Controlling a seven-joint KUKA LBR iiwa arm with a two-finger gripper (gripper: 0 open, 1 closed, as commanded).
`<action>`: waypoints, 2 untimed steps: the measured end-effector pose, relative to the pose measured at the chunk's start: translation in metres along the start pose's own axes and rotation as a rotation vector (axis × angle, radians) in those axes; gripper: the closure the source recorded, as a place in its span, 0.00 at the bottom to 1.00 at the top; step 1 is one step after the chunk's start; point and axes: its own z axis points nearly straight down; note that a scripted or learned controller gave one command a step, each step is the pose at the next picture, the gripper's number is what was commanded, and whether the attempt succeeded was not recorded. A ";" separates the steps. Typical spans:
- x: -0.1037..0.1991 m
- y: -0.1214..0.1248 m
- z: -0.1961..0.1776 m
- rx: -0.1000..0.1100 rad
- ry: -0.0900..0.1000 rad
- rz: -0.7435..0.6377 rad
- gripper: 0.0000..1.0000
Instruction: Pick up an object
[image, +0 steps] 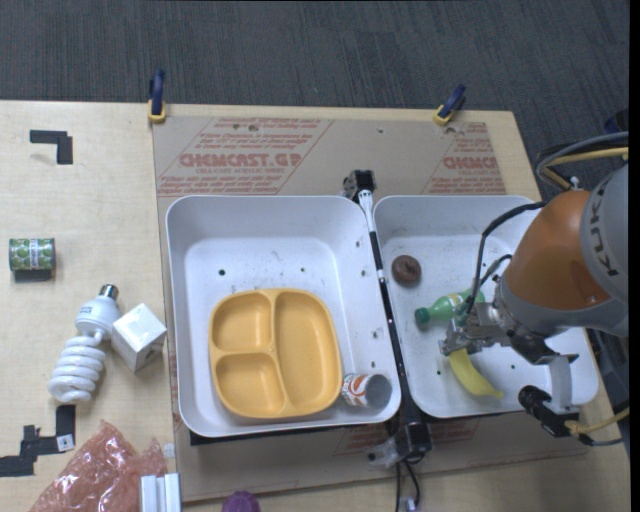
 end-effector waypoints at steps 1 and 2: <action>0.055 -0.010 -0.090 0.002 0.000 -0.004 1.00; 0.065 -0.009 -0.090 0.001 0.000 -0.004 1.00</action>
